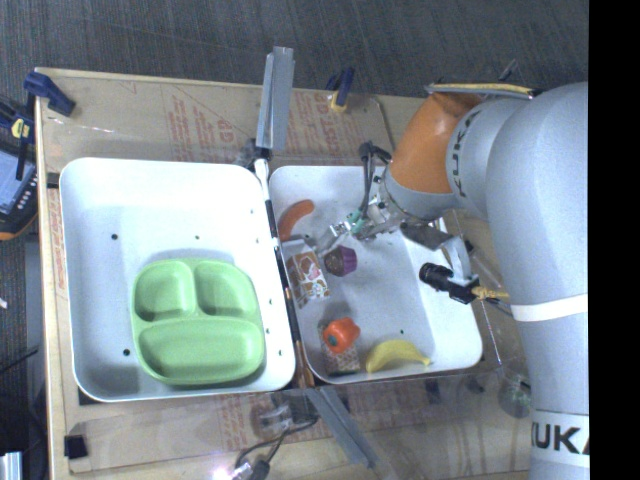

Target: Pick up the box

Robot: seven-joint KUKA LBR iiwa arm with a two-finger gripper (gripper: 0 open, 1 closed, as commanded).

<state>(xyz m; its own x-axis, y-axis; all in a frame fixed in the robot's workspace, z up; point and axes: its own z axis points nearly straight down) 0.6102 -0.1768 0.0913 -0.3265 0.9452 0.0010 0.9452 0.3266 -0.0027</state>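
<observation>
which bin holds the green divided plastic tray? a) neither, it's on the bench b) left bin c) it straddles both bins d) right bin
b: the green divided plastic tray lies flat inside the left white bin, while the small printed box sits in the right white bin.

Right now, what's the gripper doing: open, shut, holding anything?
Gripper: open or shut cannot be told; hovering above the purple object, box lying apart, nothing visibly held.

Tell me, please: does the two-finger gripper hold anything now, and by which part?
Nothing is held. The gripper hangs above the right white bin, apart from the small patterned box lying by the bin's left wall.
</observation>
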